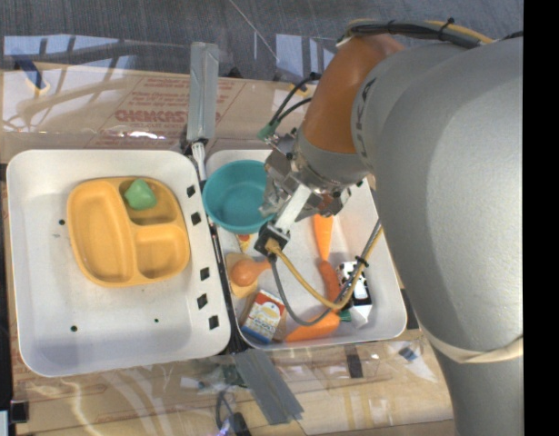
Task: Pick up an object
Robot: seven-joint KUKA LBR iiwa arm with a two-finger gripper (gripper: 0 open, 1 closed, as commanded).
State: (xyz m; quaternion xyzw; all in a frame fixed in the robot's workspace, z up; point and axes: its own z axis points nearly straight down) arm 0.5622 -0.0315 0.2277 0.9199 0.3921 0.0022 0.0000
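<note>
Teal bowl (234, 198) sat upright in the far left corner of the right bin (388, 321), close to the divide between bins. Gripper (284, 185) hung just over the bowl's right rim, nothing seen held; could not tell if it was released or clenched, wrist blocked it. Below the bowl lay a peach-coloured piece (245, 271), then a small carton (264, 317) near the front wall. An orange carrot (323, 233) lay right of the gripper, another carrot (311, 331) along the front wall beside the carton. A black-and-white item (356, 291) sat by the right wall. Left bin (34, 334) held a yellow divided tray (106, 243), with a green item (140, 194) in its far right compartment. Grey arm (443, 198) covered the right side.
</note>
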